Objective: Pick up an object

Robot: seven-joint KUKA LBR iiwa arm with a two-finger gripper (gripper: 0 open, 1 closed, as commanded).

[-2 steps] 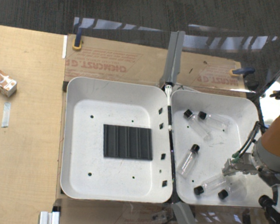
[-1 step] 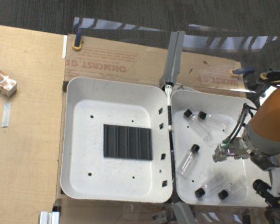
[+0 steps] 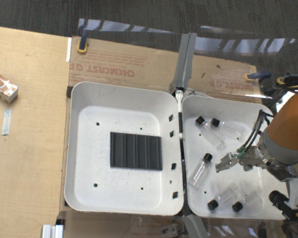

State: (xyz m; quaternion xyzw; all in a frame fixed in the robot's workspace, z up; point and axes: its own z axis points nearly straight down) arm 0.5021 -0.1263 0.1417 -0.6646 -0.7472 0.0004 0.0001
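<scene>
1. Camera view, largest first: left bin [image 3: 82, 134] carrying a dark ribbed block [image 3: 136, 151]; rigid-looking, probably too broad to pinch.
2. Right bin [image 3: 218, 213] with clear black-capped vials; nearest vial [image 3: 201, 169] lying just left of claw [image 3: 224, 164].
3. Likely light, slick, rollable; best gripped across mid-body.
4. Claw state: cannot tell.

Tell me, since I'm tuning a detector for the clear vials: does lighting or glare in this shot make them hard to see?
Camera view: light is even and soft, shadows faint; the clear vials nearly vanish against the right bin, mostly their black caps standing out; the dark ridged pad in the left bin is crisp; the gripper looks slightly soft.
</scene>
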